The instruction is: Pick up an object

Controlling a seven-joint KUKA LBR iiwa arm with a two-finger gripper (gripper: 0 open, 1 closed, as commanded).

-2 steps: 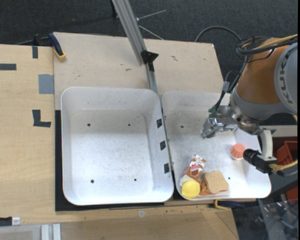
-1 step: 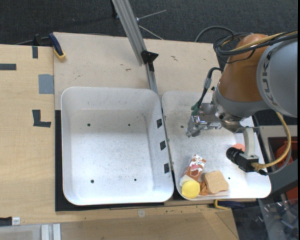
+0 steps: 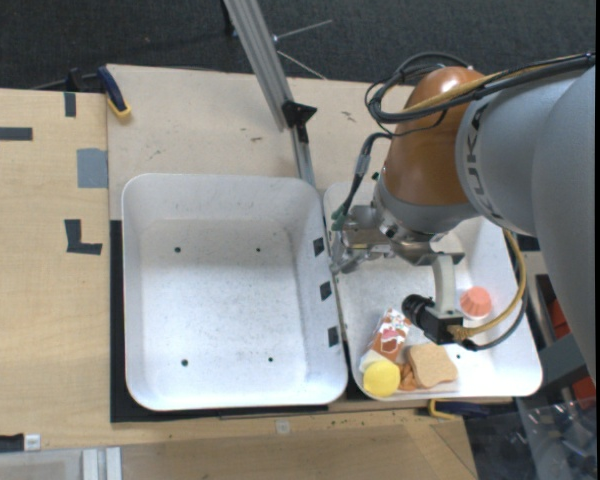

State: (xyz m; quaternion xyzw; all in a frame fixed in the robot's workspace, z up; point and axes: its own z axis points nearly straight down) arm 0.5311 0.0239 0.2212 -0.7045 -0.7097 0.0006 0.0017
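My gripper (image 3: 352, 251) hangs low over the left side of the right bin (image 3: 500, 258), close to the wall it shares with the left bin. Its metal parts show under the orange wrist band (image 3: 430, 158). Several objects lie at the near end of the right bin: a yellow ball (image 3: 381, 378), a tan slice of bread (image 3: 432, 365), a red and white packet (image 3: 390, 333) and a salmon-pink piece (image 3: 476, 301). All of them lie nearer the front edge than the gripper, apart from it.
The left bin (image 3: 140, 268) is a speckled white tray beside the right one. A metal rail (image 3: 265, 58) slants down from the top toward the bins' shared corner. A black cable end (image 3: 422, 313) hangs near the packet.
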